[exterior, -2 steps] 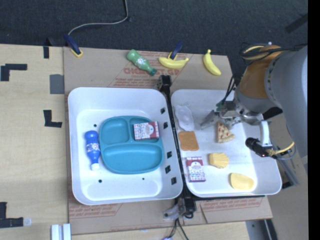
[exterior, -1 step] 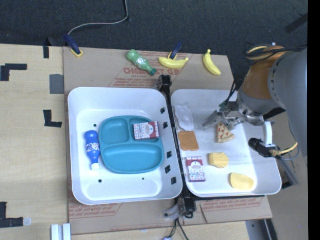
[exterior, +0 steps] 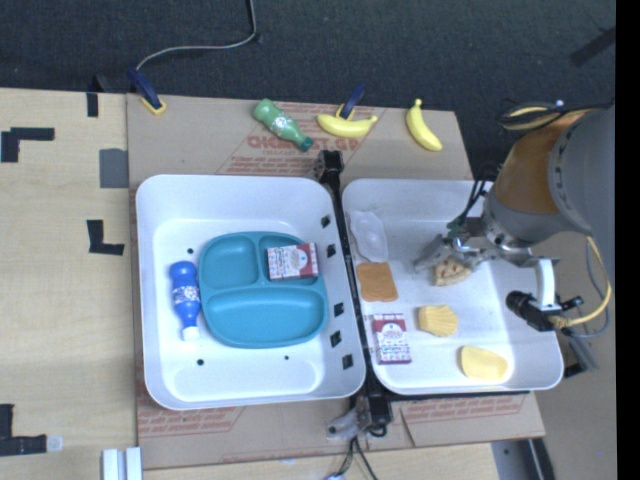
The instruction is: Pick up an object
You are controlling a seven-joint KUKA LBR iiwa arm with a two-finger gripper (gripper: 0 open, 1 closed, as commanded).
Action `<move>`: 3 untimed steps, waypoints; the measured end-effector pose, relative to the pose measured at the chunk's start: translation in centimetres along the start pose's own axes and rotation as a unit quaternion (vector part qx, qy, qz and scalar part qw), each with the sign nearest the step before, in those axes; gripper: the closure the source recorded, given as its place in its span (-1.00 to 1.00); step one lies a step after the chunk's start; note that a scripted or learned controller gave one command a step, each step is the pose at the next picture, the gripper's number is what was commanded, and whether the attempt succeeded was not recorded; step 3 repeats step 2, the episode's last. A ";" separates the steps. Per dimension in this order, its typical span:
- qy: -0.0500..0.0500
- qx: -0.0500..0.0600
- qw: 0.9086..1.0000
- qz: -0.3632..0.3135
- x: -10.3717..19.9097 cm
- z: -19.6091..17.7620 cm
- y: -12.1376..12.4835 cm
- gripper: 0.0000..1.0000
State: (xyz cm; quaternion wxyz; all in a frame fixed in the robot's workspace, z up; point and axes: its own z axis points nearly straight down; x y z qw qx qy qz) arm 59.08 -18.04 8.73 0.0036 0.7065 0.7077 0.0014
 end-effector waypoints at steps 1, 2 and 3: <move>-0.001 0.000 1.000 0.000 -0.1 -1.0 0.0 1.00; 0.002 0.003 1.000 0.000 6.4 -5.7 0.3 1.00; 0.002 0.003 1.000 0.000 6.4 -5.7 0.3 1.00</move>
